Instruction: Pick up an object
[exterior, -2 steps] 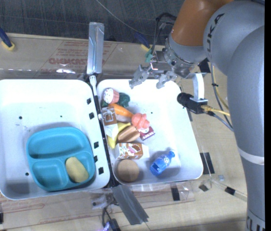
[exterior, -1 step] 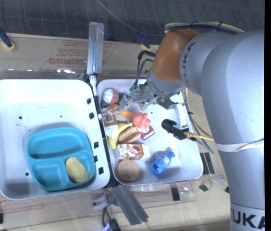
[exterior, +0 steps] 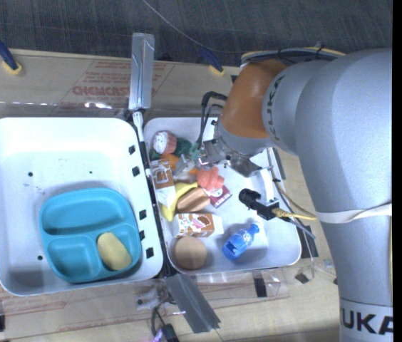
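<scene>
Arm [exterior: 315, 120] over right bin [exterior: 286, 251]; pincer [exterior: 212, 164] down among clutter near pink toy [exterior: 213, 179]. Pincer state: cannot tell. Blue tray [exterior: 80, 223] in left bin [exterior: 16, 155].

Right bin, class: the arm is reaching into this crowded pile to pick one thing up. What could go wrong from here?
1. The right bin is crowded: the bread roll, banana and pink toy touch, so a grasp may catch two things or push its target aside.
2. The arm hides part of the pile from the camera, so a miss may go unseen.
3. The blue bottle lies on its side and could roll if nudged.
</scene>
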You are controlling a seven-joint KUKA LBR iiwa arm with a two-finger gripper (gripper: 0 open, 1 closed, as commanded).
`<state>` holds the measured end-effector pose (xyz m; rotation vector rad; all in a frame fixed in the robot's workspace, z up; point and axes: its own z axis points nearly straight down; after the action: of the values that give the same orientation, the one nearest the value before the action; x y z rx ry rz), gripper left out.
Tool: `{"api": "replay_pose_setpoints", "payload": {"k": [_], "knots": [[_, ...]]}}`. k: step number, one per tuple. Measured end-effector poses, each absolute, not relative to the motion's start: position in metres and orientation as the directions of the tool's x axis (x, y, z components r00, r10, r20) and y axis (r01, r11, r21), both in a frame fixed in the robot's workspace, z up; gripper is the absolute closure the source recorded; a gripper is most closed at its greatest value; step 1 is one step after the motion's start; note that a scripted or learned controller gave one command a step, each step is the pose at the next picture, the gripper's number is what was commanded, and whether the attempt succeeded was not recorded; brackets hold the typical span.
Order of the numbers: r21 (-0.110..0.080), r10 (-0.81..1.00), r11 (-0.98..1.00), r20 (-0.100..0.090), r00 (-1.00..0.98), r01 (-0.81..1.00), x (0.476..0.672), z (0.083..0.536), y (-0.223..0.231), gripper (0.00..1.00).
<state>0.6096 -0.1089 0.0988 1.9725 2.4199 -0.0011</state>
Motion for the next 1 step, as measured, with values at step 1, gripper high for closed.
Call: {"api": "replay_pose_setpoints", "payload": {"k": [1], "knots": [[-0.004, 0.993, 0.12, 0.0, -0.12, 0.993, 0.6232, 0.0917, -0.1228, 0.0]]}}
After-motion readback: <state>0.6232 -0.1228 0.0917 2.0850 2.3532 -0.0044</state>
